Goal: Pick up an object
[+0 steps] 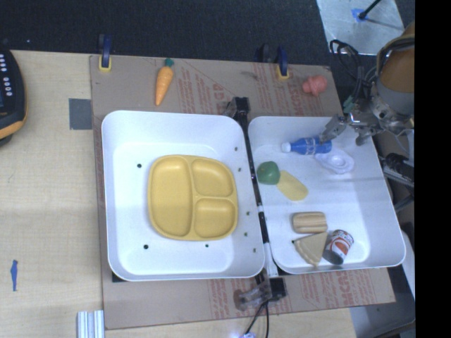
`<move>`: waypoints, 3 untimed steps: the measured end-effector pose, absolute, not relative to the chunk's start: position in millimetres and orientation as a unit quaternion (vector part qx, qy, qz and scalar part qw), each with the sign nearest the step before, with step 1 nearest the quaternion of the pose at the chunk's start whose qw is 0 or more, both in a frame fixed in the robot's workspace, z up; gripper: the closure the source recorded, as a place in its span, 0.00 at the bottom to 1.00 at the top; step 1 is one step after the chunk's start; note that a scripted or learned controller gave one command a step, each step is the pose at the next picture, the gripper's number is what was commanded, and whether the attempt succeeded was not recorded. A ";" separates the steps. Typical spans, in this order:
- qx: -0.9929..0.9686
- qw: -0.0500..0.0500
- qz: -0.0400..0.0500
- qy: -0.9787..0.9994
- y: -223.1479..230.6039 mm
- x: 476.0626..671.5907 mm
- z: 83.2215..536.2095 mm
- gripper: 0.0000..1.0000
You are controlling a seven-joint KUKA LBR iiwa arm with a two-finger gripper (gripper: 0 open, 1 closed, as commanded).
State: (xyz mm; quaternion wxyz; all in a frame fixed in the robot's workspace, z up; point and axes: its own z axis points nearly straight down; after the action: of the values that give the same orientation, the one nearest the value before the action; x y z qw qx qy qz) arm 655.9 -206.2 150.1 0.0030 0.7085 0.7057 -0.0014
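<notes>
My gripper (345,135) hangs over the far right corner of the right bin (366,196), open, with nothing between its fingers. One finger (331,129) reaches down toward a blue bottle (308,146) lying just left of it. A clear plastic piece (339,163) lies right below the gripper. Further toward the front lie a green ball (268,172), a yellow oval piece (292,186), a tan block (309,222), a tan wedge (309,249) and a small can (340,246).
The left bin (123,189) holds a yellow divided plate (192,196). On the board behind the bins lie a toy carrot (163,82) and a pink object (315,84). A dark device (10,94) sits at the left edge.
</notes>
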 end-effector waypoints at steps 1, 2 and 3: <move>0.705 -0.007 -0.004 0.709 -138.6 576.5 89.7 0.00; 0.705 -0.003 -0.003 0.709 -122.8 647.5 91.5 0.00; 0.707 0.002 0.000 0.707 -174.4 657.3 146.9 0.00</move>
State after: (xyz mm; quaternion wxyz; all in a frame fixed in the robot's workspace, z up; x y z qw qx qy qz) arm 657.3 -174.4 146.9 0.0024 0.7070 0.7072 -0.0003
